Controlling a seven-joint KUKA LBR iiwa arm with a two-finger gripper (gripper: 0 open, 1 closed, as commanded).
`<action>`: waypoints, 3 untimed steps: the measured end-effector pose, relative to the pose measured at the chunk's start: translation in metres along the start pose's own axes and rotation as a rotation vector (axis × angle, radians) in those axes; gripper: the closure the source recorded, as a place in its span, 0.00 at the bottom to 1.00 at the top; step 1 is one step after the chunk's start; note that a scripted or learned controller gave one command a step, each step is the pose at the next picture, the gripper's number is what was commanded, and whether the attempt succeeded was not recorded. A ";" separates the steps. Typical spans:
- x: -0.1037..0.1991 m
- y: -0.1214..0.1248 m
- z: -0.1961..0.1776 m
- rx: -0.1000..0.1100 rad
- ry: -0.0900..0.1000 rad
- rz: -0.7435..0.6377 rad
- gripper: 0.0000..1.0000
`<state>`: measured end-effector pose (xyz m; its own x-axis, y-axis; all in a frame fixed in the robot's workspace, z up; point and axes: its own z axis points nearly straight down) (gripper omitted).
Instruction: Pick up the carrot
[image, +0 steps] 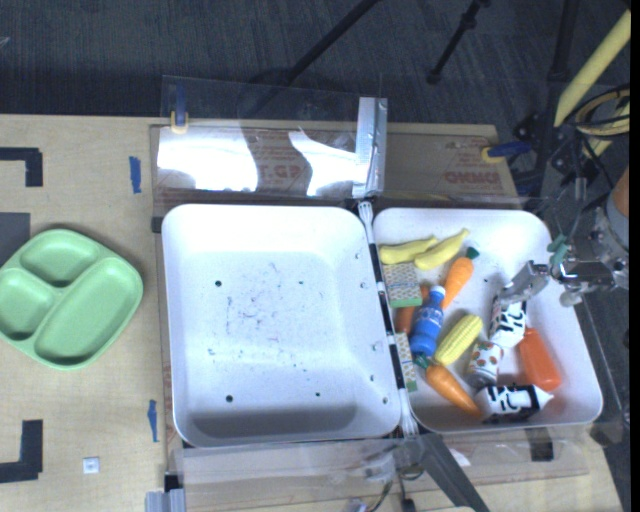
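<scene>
the small orange plastic toy carrot with a green tip looks light, rigid and smooth, so it may slip or roll if pinched near its tapered end; the best hold is judged to be across the thicker middle of the body, just below the green top, where the sides run nearly parallel. it lies tilted in the right-hand shallow white plastic bin, to the left of the tool and slightly above it in the view, touching the yellow plastic banana at its green end and just beside the blue plastic bottle. a second orange carrot-like piece lies further down-left. whether the tool is spread or pressed together cannot be told; it pinches nothing visible
</scene>
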<state>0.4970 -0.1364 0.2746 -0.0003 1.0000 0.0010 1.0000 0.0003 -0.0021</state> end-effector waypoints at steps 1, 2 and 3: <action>0.024 -0.011 -0.004 0.001 0.001 0.093 0.00; 0.036 -0.017 0.005 0.000 0.000 -0.052 0.00; 0.034 0.050 0.083 -0.002 -0.001 -0.067 0.00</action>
<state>0.5465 -0.1025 0.1912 -0.0671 0.9977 0.0001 0.9977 0.0671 -0.0004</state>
